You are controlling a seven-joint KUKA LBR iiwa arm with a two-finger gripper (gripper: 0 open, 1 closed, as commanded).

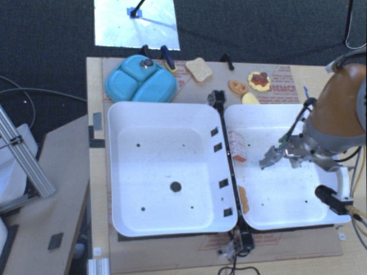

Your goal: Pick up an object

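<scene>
In the right bin (298,213) a white and red packet (237,145) lies against the left wall. An orange, bread-like piece (243,199) rests lower down along the same wall. My gripper (268,159) hangs over the middle of this bin, pointing left, a short way right of the packet and apart from it. Nothing shows in its grasp. The left bin (126,153) holds one small dark round object (175,187) on its floor.
Behind the bins lie a blue divided plate (140,80), a toast slice (199,69), a pretzel (237,86), a small pizza toy (259,80) and a yellow piece (250,99). Black clips line the wall between the bins (225,159). The arm's orange band (344,105) rises at the right.
</scene>
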